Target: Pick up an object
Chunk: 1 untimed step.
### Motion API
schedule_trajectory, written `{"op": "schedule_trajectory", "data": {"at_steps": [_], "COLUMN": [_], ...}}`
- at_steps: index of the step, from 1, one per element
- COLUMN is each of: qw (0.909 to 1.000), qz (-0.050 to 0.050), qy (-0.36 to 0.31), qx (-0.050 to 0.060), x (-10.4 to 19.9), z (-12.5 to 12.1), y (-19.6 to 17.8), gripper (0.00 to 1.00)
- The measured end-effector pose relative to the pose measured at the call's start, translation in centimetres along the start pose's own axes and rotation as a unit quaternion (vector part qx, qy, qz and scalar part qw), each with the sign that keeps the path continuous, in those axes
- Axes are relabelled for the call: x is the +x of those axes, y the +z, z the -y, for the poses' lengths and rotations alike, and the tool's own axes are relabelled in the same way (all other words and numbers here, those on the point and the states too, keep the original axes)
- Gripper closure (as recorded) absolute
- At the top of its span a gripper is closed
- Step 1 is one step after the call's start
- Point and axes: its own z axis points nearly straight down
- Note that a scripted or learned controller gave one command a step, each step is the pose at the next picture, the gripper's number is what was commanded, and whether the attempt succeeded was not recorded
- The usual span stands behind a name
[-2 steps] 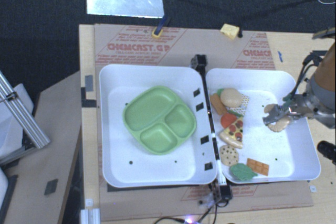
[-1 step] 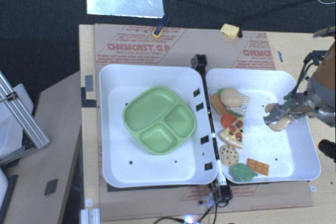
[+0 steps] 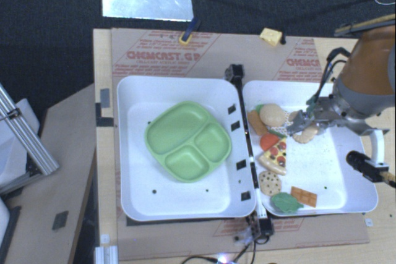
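My gripper (image 3: 299, 122) hangs low over the upper part of the right bin (image 3: 346, 151), its tip just above a pale tan, roundish toy food piece (image 3: 305, 135) that lies on the white floor there. I cannot tell from this slant whether anything sits in my grasp. Just to the left of the tip rests a bun-like piece (image 3: 271, 114), cream on top with a browner edge, touching a small cluster of other play food: a red wedge (image 3: 270, 141) with a bit of green beside it, then a pizza slice (image 3: 275, 157) with yellow cheese and red dots. Further toward the near edge lie a speckled round cookie (image 3: 270, 182), a green leaf shape (image 3: 284, 202) and an orange ridged cracker (image 3: 304, 196). The left bin (image 3: 133, 195) bears a light green, three-compartment plate (image 3: 187, 141), well apart from my arm.
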Motion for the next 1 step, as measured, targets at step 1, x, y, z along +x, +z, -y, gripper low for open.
{"op": "schedule_trajectory", "data": {"at_steps": [1], "qw": [1.0000], "qz": [0.000], "qy": [0.000], "qx": [-0.001], "x": [3.93], "z": [-3.18], "y": [-1.30], "gripper": [1.00]}}
